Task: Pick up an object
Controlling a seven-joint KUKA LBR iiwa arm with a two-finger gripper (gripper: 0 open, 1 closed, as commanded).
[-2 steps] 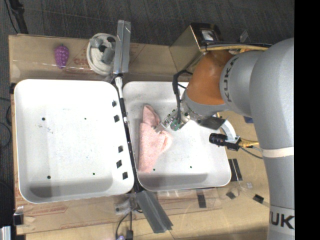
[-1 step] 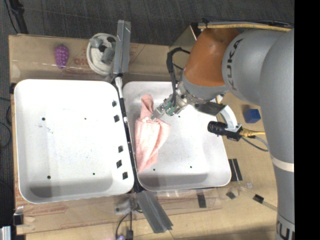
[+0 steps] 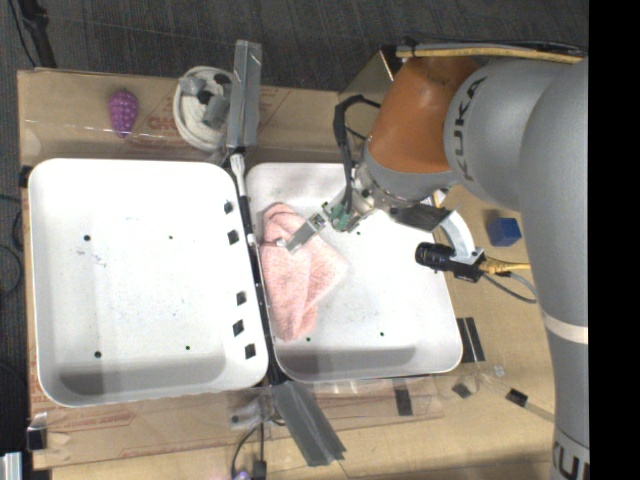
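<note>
- Pink cloth (image 3: 296, 273) lies crumpled against the divider (image 3: 247, 268) side of the right bin (image 3: 420, 338), its long axis running along the divider.
- Gripper (image 3: 300, 236) sits over the cloth's upper end; whether its fingers stand apart or together cannot be told.

The bench (image 3: 90, 118) bears two white bins (image 3: 130, 278), a purple object (image 3: 123, 111).

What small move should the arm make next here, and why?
Probably ease the gripper straight down onto the pink cloth: it sits right over the cloth's upper end in the right bin, and the view does not show cloth between its fingers.
</note>
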